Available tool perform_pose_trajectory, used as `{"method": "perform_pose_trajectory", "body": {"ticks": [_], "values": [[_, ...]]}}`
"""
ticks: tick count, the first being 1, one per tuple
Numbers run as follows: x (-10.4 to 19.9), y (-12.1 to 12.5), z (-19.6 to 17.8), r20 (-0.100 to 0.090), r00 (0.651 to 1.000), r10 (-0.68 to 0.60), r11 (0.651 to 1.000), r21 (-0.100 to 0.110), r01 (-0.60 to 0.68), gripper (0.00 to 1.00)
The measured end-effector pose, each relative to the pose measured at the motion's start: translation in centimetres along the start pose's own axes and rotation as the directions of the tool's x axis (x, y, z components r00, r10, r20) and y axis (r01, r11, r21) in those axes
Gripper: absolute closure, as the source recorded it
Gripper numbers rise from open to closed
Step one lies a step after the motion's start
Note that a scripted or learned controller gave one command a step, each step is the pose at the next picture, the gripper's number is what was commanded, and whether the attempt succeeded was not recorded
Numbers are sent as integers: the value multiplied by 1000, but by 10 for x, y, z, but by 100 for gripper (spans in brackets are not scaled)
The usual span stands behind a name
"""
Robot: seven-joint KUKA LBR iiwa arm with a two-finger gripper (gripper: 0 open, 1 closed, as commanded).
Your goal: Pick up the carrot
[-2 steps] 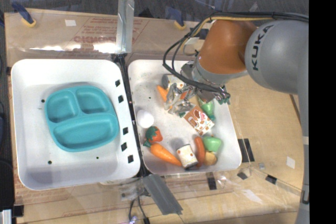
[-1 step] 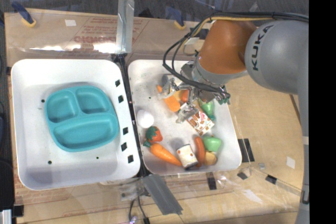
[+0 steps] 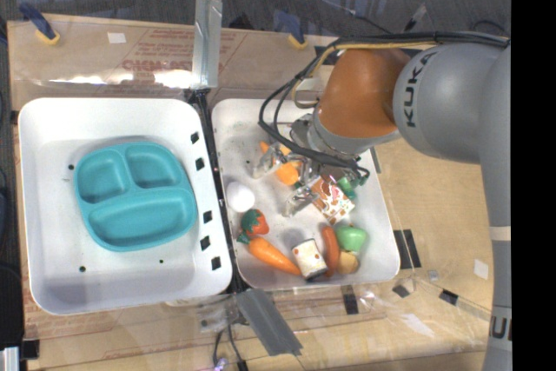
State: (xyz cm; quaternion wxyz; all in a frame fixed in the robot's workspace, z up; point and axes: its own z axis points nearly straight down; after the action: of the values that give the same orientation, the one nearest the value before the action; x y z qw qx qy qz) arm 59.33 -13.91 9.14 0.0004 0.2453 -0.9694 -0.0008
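From overhead, "KUKA" reads in white letters on the grey arm (image 3: 443, 100), just right of its orange band. Faded red print runs across the clear plastic sheet (image 3: 156, 56) behind the bins, too washed out to read. The metal two-finger gripper (image 3: 291, 174) hangs low in the right white bin (image 3: 228, 126), jaws lost in cables and clutter, so I cannot tell their spread. The orange carrot with a green top (image 3: 268, 252) lies toward the near wall of that bin, apart from the gripper. Beside the carrot sits a small white block (image 3: 308, 256), its markings unreadable. The left white bin (image 3: 35, 187) holds a teal divided plate (image 3: 135, 195).
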Motion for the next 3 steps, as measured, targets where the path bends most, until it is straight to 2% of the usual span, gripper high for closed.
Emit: {"method": "perform_pose_trajectory", "body": {"ticks": [1,2,3], "values": [[-2,0,-11,3,1000,-5,1000,2,5,100],[-34,15,-107,10,999,40,999,8,-40,100],[12,0,-62,-1,986,-168,986,0,168,100]]}}
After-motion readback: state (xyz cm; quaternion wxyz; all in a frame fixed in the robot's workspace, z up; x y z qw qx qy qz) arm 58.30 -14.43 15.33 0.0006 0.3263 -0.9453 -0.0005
